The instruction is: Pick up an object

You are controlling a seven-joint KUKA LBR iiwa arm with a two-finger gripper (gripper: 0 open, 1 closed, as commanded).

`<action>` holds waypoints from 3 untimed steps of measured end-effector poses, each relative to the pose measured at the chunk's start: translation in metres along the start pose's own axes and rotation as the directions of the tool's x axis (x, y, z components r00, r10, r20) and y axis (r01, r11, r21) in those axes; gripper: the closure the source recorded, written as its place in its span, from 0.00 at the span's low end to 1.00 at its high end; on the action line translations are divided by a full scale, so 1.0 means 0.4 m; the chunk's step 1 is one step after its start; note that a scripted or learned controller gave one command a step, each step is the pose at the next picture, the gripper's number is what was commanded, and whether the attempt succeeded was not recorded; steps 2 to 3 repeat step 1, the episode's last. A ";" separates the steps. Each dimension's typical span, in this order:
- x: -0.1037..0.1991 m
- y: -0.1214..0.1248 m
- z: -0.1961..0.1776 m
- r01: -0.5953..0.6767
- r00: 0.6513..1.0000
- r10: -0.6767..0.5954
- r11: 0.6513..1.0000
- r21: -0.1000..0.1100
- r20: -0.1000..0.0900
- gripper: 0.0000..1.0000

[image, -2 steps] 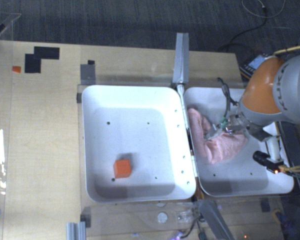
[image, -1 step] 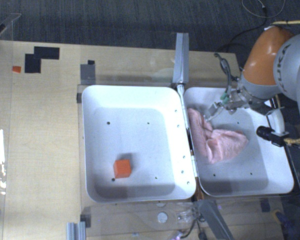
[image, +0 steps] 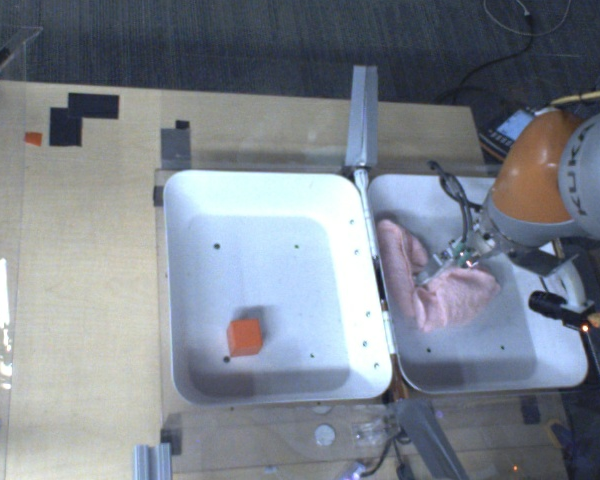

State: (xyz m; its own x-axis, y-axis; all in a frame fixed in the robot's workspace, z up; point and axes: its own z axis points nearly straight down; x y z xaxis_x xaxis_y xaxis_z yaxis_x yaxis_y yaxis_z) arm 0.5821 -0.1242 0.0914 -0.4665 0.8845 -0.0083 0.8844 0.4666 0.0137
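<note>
Cloth [image: 435,286], pink and crumpled, is the likely target, though going left to right the desk [image: 80,288] is first showing black markers [image: 80,116] and a small orange tab [image: 33,139] near its far left corner. Next, the left bin [image: 190,268] is holding an orange block [image: 245,337] near its front left part, well apart from everything else. The right bin [image: 510,368] is holding the cloth, which is lying against the wall shared by the two bins and spreading toward the middle. The jaws [image: 460,258] are sitting down at the cloth's upper right edge, touching or just above it; whether they are apart or together I cannot tell, since the wrist is covering them. The risk, as I judge it, is that they are catching only a thin fold, so the cloth is liable to slip out on lifting, or drag and snag on the bin wall. Part of "KUKA" is reading on the arm [image: 570,183] at far right.
</note>
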 end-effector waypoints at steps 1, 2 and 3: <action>-0.089 0.075 -0.124 -0.069 0.998 0.069 0.998 0.006 -0.001 0.00; -0.089 0.075 -0.124 -0.069 0.998 0.069 0.998 0.006 -0.001 0.00; -0.089 0.075 -0.124 -0.069 0.998 0.069 0.998 0.006 -0.001 0.00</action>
